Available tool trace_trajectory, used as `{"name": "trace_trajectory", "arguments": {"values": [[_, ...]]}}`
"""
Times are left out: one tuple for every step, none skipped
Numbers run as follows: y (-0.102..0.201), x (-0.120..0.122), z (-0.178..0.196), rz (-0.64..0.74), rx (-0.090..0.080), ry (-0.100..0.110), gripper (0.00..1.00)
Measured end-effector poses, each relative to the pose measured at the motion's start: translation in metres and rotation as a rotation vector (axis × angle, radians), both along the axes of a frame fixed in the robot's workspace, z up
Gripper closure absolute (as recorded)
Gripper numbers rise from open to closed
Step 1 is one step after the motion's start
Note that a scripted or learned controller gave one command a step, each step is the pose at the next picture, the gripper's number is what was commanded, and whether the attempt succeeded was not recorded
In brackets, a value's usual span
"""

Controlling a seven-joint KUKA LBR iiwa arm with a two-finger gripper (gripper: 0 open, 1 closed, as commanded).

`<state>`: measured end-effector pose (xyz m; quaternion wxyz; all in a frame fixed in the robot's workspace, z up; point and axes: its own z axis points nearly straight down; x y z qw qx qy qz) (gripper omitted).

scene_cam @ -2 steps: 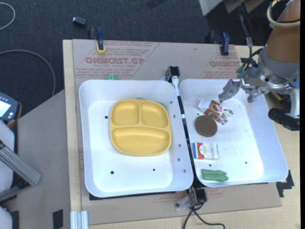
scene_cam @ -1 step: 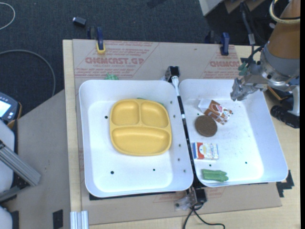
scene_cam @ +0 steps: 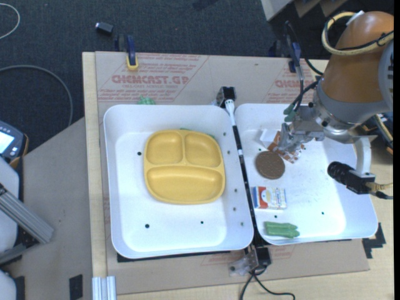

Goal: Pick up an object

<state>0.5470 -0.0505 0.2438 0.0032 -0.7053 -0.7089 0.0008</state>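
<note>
1. Camera view looks down on a bench [scene_cam: 187,74] topped with brownish board that has red lettering printed on it, and two shallow white bins sit on it side by side

2. left bin [scene_cam: 119,186] is glossy white plastic with rounded corners, and it holds a yellow tray [scene_cam: 184,166]: a smooth, matte, rounded-square plate split into three compartments, two small ones at the back and one long one in front

3. right bin [scene_cam: 350,220] has the same glossy white finish, with a few loose bits in it

4. brown disc [scene_cam: 270,165], flat, round and kind of grainy, lies near the right bin's left wall

5. just in front of it is a small flat packet [scene_cam: 269,197], rectangular, white with red and blue print

6. green piece [scene_cam: 280,230], lumpy and elongated, lies at the front rim of the right bin

7. the grey arm with its shiny orange band [scene_cam: 356,49] comes in from the right, and the gripper [scene_cam: 289,144] is down in the right bin just behind the brown disc, near some small reddish and white scraps; honestly can't tell whether it's clenched or released, it's all too cluttered there
</note>
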Motion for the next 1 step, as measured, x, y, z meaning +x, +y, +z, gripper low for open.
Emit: {"name": "trace_trajectory", "arguments": {"values": [[0.0703,-0.0206,0.1075,0.004,-0.001,-0.017,1.00]]}}
